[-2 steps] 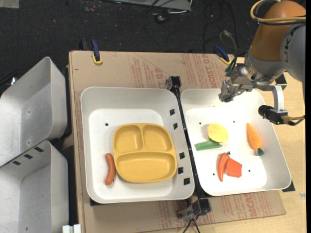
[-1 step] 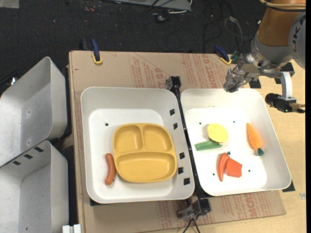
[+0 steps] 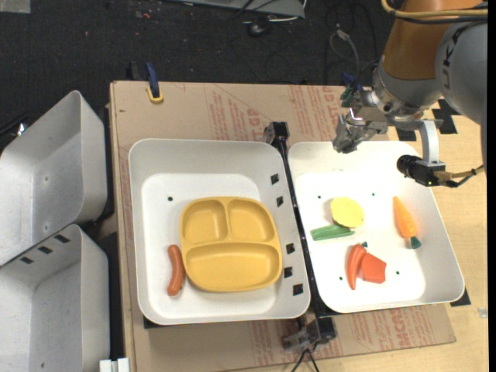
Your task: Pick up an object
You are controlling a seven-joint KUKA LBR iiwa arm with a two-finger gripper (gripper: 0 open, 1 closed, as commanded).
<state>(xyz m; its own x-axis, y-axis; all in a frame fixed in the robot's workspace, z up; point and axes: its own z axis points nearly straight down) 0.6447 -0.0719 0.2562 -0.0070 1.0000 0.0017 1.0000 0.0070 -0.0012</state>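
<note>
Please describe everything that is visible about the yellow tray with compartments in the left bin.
The yellow tray is a rounded, rectangular plate that looks like matte plastic. It has three compartments: two smaller ones on the far side and one wide one on the near side, separated by raised ridges. All three look bare. It lies flat on the floor of the left bin, roughly in the middle. A reddish sausage lies just beside its left edge; whether they touch cannot be told. Nothing else is near it.
</note>
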